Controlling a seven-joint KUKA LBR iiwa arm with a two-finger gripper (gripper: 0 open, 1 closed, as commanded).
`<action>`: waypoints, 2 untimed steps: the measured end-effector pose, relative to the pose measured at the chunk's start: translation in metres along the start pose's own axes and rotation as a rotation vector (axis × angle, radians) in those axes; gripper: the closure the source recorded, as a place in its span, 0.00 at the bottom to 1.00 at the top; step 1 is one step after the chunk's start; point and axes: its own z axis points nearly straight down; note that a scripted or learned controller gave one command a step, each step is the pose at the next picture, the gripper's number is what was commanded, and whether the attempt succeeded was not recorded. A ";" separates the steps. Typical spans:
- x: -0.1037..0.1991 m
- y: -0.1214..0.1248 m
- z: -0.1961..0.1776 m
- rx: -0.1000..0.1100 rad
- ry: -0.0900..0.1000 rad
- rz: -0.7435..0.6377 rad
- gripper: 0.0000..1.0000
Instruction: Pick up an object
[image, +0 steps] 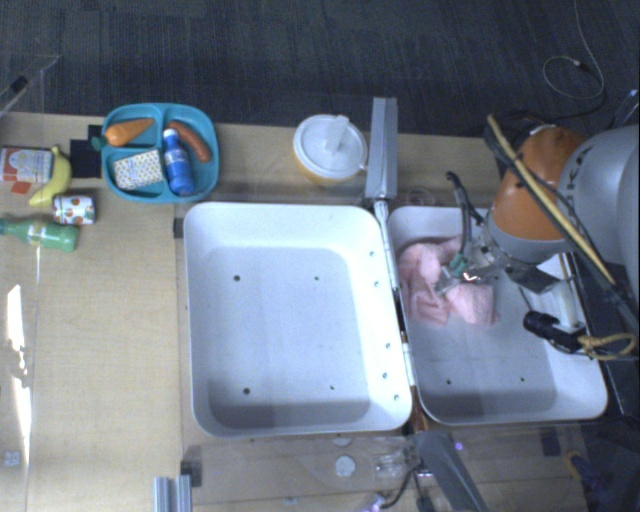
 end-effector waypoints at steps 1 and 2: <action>-0.027 0.064 0.004 0.016 0.009 -0.066 0.00; -0.021 0.066 0.004 0.015 0.005 -0.204 0.00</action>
